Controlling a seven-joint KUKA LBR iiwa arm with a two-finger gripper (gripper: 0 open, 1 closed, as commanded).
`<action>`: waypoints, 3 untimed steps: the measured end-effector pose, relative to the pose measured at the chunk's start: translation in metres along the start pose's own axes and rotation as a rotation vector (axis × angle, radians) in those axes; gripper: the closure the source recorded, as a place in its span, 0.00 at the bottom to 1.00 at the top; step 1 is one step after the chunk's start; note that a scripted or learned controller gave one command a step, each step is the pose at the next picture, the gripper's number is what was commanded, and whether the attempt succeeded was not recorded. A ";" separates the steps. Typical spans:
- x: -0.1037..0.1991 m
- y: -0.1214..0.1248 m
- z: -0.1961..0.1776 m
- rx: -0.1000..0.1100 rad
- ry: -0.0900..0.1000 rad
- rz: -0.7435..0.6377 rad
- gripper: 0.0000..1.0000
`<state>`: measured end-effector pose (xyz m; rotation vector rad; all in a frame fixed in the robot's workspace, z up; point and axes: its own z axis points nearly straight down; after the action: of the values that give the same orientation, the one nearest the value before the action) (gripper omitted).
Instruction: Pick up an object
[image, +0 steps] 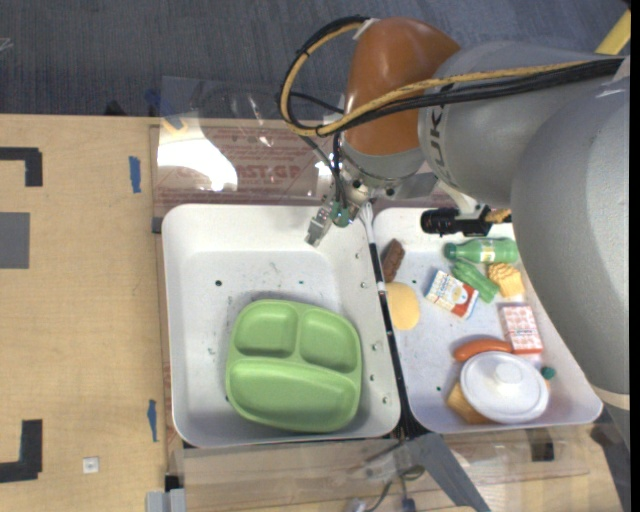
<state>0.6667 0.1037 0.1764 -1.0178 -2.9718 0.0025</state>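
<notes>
— Where is your end effector (318, 229) right now?

— In the camera view it hangs over the upper right corner of the left bin (190, 300), close to the wall that splits the two bins. My arm (500, 130) comes in from the right, with its orange band (395, 85) above the wrist and a looped cable (300, 75) beside it.

— Are you holding something?

— I see nothing between the fingers. Whether the end effector is released or clenched I cannot tell; it is too small and slanted from here.

— What lies in the left bin?

— A green tray (295, 365) with compartments, sitting in the lower half, well apart from my end effector.

— And the right bin (580, 400)?

— That is where most things are. A brown bar (392, 259) lies near the dividing wall, a yellow piece (403, 306) just below it. A green bottle (478, 252) lies across the top, next to a small red and white packet (450, 293). Lower down sit a checked red box (520, 329), a red sausage (482, 349) and a white lidded pot (503, 386), the pot touching the sausage. All rest on the bin floor, none lifted off the bench (70, 300).
</notes>
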 end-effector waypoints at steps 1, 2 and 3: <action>-0.028 -0.055 -0.093 -0.008 -0.013 -0.445 1.00; -0.014 -0.077 -0.167 -0.009 -0.015 -0.464 1.00; -0.013 -0.077 -0.162 -0.006 -0.007 -0.464 0.00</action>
<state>0.6297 0.0352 0.3387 -0.3084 -3.1337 -0.0029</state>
